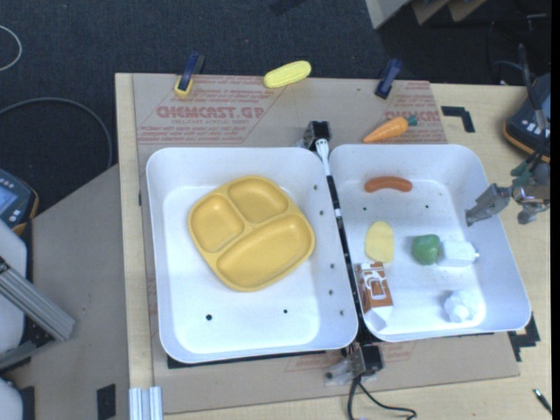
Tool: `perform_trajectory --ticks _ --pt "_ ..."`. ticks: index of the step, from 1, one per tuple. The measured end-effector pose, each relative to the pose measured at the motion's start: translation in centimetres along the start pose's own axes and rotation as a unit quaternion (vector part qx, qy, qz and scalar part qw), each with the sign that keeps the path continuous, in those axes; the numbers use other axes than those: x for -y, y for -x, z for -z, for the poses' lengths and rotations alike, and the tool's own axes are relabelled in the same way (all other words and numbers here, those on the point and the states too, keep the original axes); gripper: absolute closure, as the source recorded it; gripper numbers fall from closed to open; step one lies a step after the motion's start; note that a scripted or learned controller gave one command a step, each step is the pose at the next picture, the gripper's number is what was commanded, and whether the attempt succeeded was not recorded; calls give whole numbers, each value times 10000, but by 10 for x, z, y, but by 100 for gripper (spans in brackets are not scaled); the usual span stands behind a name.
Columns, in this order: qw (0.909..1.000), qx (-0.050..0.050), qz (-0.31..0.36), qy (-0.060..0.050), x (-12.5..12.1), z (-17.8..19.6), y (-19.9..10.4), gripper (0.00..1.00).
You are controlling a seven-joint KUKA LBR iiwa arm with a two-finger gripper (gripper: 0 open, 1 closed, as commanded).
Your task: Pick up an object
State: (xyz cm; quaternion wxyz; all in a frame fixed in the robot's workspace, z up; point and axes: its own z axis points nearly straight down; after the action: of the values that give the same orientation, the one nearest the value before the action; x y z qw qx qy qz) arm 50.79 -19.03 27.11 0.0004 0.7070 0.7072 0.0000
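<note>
At the right rim of the right bin [490,169], the claw [500,201] hangs open and empty. The green ball [426,249] lies left of it, near the white lump [461,253]; a descent here could strike the rim.

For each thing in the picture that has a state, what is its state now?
gripper: at the right bin's right edge, holding nothing
yellow divided plate: upright in the left bin, nothing in its compartments
sausage: lying flat, right bin
green object: resting free, right bin
yellow piece: lying flat, right bin
carrot: lying on the board behind the right bin
</note>
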Motion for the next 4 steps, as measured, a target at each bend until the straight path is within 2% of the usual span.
perform_trajectory --ticks 1,2,3,4 --pt "9999 -41 5 -92 34 -181 -41 0" --pt "10000 4 22 29 -57 -187 -41 0" --pt "10000 -5 -3 -2 -11 -185 -79 0" --pt "10000 5 -6 13 -12 -176 -77 100"
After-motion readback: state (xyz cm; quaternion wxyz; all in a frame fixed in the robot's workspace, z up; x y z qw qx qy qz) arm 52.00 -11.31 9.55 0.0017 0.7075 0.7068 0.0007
